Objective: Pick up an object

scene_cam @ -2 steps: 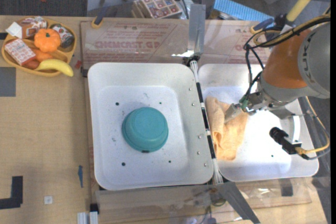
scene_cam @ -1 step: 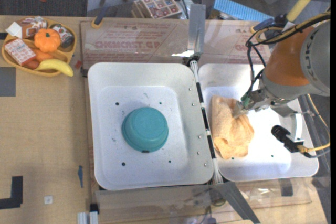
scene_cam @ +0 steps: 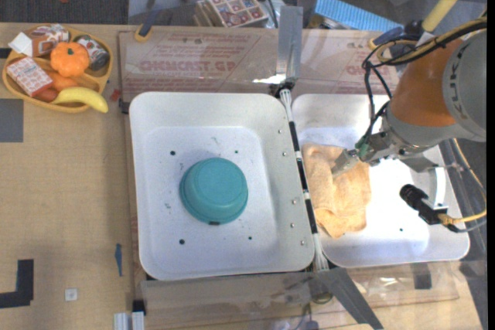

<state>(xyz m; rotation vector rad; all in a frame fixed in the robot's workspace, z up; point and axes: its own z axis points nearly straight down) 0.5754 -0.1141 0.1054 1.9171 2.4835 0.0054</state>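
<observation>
A teal bowl (scene_cam: 214,190) lies upside down in the middle of the left bin (scene_cam: 155,127). A crumpled pale orange cloth (scene_cam: 336,197) lies against the left wall of the right bin (scene_cam: 387,243). The arm comes in from the right and slants down to the cloth. My gripper (scene_cam: 346,161) has its tip pressed onto the cloth's upper part. The fingers are too small and blurred to read, and nothing is lifted.
A yellow plate (scene_cam: 23,85) with toy food, a pumpkin and a banana sits on the bench at the far left. Cardboard and boxes lie beyond the bins. The metal divider (scene_cam: 298,166) runs between the two bins.
</observation>
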